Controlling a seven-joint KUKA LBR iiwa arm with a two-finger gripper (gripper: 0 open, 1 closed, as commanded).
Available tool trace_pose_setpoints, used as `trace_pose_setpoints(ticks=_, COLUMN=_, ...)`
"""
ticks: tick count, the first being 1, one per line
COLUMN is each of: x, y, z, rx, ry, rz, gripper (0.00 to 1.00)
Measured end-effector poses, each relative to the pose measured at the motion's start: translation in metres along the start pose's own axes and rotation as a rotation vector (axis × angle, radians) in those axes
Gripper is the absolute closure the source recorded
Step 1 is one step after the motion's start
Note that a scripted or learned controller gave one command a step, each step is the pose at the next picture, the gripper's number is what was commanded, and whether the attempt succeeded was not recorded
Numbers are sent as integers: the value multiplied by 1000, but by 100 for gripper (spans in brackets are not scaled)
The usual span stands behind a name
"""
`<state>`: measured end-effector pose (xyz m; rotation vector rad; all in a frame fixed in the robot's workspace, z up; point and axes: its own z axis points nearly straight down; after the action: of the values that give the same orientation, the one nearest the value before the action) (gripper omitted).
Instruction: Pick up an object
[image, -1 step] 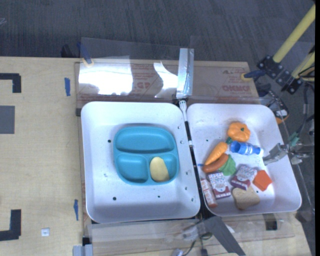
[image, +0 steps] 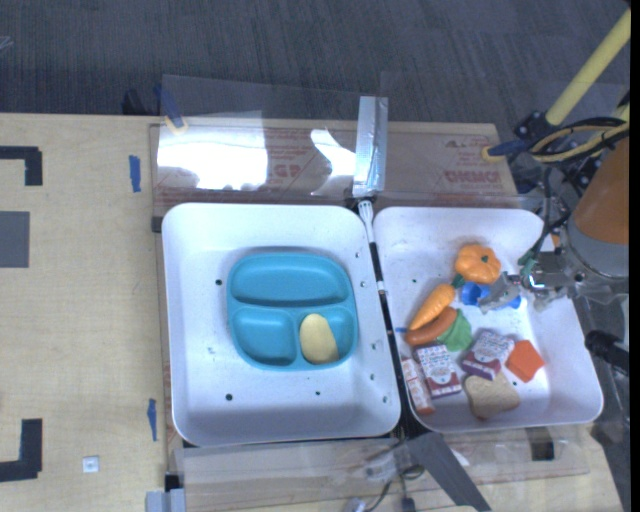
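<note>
The right bin (image: 560, 400) holds a heap of toy food. An orange pumpkin (image: 477, 264) lies at the top, with a carrot (image: 432, 305) and a green piece (image: 458, 330) below it and a small blue item (image: 472, 294) between them. Lower down are a red-and-white carton (image: 437, 370), a pinkish packet (image: 489, 349), an orange-red block (image: 524, 360) and a tan bread-like piece (image: 491, 397). My gripper (image: 527, 280) hangs over the bin's right part, just right of the pumpkin and the blue item. Nothing is seen in its grasp.
In the left bin (image: 190, 300) sits a blue divided tray (image: 285, 285) with a yellow oval object (image: 318, 338) in its lower right compartment. A thin red stick-like pack (image: 415, 385) lies along the right bin's left wall. Cables and a yellow pole (image: 590, 70) stand at the upper right.
</note>
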<state>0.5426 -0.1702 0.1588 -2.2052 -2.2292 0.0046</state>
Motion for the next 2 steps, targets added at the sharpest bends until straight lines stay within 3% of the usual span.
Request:
trace_pose_setpoints(ticks=1, x=-13, y=58, z=70, rx=-16, ry=-4, rz=117, gripper=0)
trace_pose_setpoints(ticks=2, x=-13, y=59, z=59, rx=-19, ry=-4, rz=115, gripper=100)
